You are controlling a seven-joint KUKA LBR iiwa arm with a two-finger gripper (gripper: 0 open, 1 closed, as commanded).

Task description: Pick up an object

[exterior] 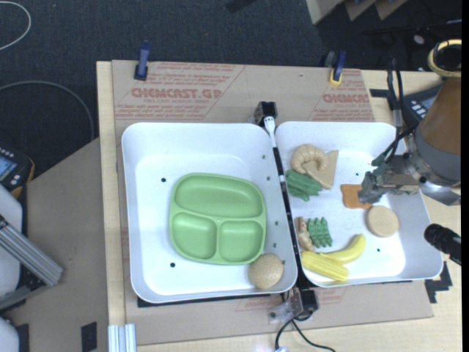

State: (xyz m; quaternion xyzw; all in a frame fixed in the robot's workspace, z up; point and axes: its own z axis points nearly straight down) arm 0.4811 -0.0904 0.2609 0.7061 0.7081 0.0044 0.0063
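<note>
My gripper (371, 186) hangs low over the right side of the right bin (381, 134), reaching in from the right. Its tip sits right at a flat orange piece (352, 196), partly covering it. A round tan cookie (382, 221) lies just below the gripper. Further left in the same bin are a croissant (309, 158) against a tan wedge (327, 171), a leafy green piece (301, 185), a small green ridged piece (319, 232), a banana (350, 250) and a yellow corn cob (323, 267).
The left bin (143, 167) holds a green divided plate (218, 218) and a tan ball (265, 270) at its front right corner. A black divider (277, 163) runs between the bins. Blue clamps (142, 63) hold the cardboard at the back.
</note>
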